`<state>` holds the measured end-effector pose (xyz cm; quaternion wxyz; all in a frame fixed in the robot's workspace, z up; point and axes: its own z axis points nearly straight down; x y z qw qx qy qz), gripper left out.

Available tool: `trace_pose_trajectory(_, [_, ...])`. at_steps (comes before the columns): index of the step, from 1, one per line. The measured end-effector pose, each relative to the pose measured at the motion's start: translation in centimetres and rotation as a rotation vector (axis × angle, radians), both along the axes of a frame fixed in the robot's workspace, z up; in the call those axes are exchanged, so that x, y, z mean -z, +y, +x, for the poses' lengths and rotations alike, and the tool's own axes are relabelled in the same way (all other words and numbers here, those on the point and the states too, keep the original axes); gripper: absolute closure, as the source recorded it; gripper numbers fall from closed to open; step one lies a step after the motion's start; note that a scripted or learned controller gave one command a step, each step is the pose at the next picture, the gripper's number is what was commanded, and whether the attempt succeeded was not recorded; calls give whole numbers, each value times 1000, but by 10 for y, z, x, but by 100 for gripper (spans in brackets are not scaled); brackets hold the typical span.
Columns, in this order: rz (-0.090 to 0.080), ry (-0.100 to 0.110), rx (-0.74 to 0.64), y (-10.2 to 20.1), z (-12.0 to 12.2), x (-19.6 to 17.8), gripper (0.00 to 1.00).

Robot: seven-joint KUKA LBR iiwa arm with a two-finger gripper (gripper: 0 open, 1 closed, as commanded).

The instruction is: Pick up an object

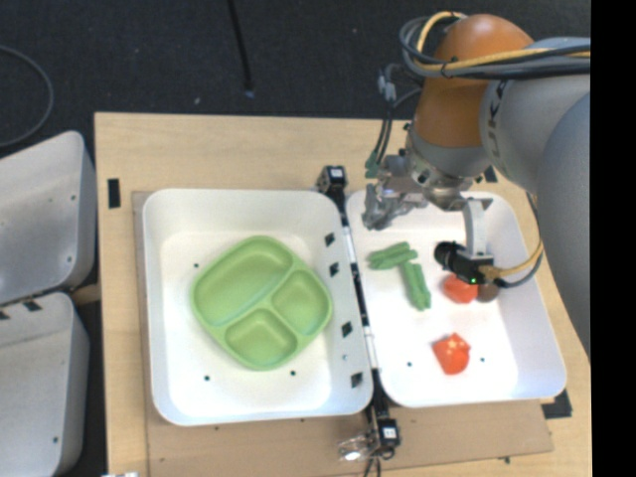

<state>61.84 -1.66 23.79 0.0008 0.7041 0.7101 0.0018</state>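
Far to the gripper's left, the light green plastic plate with three compartments [261, 301] lies flat in the left white bin [159, 266], tilted so its long side runs from upper right to lower left, with nothing else beside it. Between that bin and the gripper runs the double ridge [353, 286] where the two bin rims meet, dotted with small black clips. The right white bin [527, 366] sits under the arm. The gripper [383, 207], a grey metal head below the orange band [467, 68] of the wrist, hangs over the upper left corner of this bin, close to the ridge; I cannot tell how far apart its fingers stand, and nothing can be seen between them. Just below the gripper lies a green L-shaped plastic piece [402, 269]: one short leg points left toward the ridge, and the longer leg runs down and slightly right, away from the gripper. To the right of that, a small red object [459, 289] sits partly under a black fitting [462, 259] on the arm that has a small green light, with a yellow cable looping past it. Lower still, well apart from the gripper, a second orange-red lumpy object [452, 353] rests alone on the bin floor.
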Motion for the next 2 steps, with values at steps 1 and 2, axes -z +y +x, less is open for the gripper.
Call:
trace_pose_trajectory(1, [-1,2,2,48,19,9,100])
trace_pose_trajectory(2, [0,1,1,106,29,-2,100])
